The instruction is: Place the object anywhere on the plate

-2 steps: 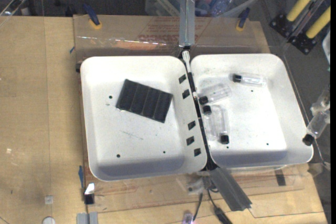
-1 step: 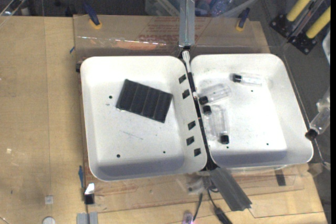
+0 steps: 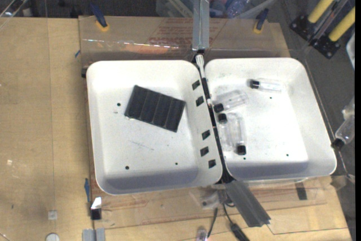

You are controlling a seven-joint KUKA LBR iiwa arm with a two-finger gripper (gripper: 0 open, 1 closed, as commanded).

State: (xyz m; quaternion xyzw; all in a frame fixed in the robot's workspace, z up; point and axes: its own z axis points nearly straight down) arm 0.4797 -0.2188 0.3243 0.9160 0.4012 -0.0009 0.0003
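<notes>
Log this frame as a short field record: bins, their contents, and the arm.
left bin: shallow white bin holding a dark ribbed rectangular plate, lying flat, slightly rotated
right bin: shallow white bin holding three clear plastic vials with black caps, none on the plate
arm: part of it at the right edge
task status: not yet done

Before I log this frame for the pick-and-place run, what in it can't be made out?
- Gripper: cut off by the camera view's right edge; finger state unreadable.
- Clear vials: transparent against the white right bin, outlines blur together.
- Black ridged plate: surface detail too small.
</notes>
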